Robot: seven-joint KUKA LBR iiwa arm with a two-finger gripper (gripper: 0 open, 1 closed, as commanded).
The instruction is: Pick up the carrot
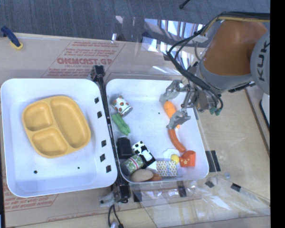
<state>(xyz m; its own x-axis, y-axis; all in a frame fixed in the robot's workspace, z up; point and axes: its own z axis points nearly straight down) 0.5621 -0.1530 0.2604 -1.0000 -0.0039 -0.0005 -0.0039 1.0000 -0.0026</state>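
Note:
The carrot [169, 109] is a short orange piece lying in the upper right part of the right bin [147, 87]. My gripper [173, 107] hangs over it, reaching in from the right. One finger [168, 94] stands just beyond the carrot's far end and the other finger [177, 121] just past its near end. The fingers are spread wider than the carrot, which rests on the bin floor between them, so the gripper is open.
A long orange-red sausage shape [176, 140] lies just below the carrot. Also in the right bin are a small can [121, 105], a green pod [120, 124], a black-and-white toy [142, 151] and a red box [187, 159]. The left bin holds a yellow divided plate [55, 126].

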